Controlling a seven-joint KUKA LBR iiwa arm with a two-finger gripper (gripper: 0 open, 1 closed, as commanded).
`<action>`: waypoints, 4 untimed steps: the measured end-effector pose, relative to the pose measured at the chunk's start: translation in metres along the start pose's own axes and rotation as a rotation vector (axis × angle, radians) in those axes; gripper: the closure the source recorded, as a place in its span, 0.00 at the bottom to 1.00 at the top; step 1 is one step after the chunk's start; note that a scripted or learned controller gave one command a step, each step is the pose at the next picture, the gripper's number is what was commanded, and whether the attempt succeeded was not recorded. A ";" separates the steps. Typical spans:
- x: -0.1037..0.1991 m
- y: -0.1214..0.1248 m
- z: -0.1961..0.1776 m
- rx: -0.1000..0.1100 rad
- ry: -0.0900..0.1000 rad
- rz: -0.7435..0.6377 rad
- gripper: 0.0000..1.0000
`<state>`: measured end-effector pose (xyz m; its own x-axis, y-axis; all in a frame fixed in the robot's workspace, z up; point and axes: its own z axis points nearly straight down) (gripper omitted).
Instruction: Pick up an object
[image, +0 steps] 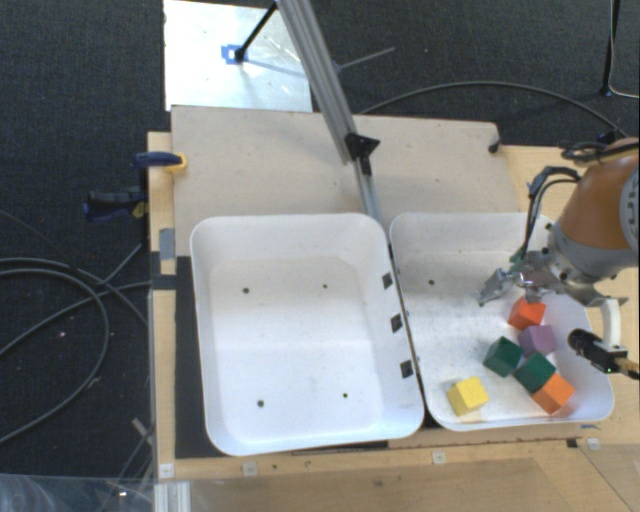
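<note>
Hovering low in the right bin (440, 240), my end effector (515, 285) sits just above the orange block (527, 313); whether it is apart or together I cannot tell. Nothing is lifted. Grasp and raise remain, by my judgement.

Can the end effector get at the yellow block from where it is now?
Probably yes. The yellow block lies apart from the other blocks on open floor of the right bin, with nothing on top of it. The end effector hovers in that same bin.
</note>
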<state>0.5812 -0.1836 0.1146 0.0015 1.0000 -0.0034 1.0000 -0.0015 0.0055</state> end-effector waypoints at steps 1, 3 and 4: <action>-0.013 0.031 -0.046 -0.003 0.000 -0.007 0.00; -0.025 0.053 -0.053 0.001 0.002 -0.007 0.00; -0.025 0.054 -0.066 -0.003 0.000 -0.011 1.00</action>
<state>0.6346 -0.2081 0.1809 -0.0095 0.9999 -0.0039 0.9999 0.0096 0.0081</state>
